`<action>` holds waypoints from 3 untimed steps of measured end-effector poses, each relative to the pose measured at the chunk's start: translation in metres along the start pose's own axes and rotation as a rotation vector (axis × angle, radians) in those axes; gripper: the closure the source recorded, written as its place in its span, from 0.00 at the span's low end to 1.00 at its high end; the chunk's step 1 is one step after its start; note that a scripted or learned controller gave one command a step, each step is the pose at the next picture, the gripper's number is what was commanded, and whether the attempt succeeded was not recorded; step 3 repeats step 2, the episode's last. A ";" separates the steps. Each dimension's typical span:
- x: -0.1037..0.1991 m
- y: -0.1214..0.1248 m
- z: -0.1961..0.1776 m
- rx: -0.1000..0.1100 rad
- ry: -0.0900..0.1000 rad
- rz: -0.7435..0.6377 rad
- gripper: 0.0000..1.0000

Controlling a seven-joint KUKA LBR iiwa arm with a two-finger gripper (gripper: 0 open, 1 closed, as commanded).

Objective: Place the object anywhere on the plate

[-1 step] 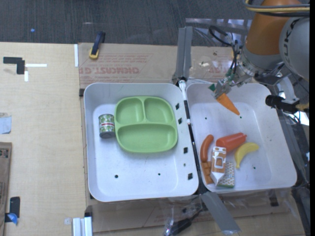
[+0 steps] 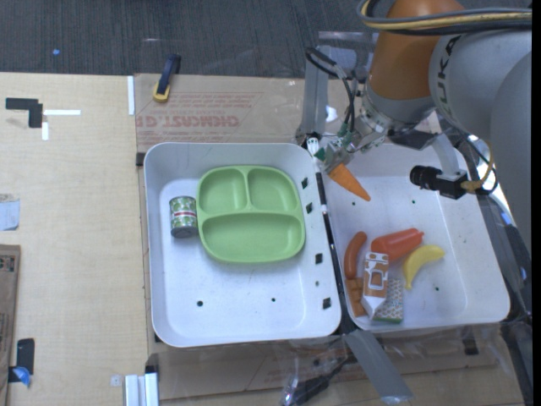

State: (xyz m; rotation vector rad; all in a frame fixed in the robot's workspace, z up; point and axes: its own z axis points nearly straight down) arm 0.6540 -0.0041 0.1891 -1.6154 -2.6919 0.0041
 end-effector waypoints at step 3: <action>0.077 0.033 0.000 0.000 -0.001 0.020 0.00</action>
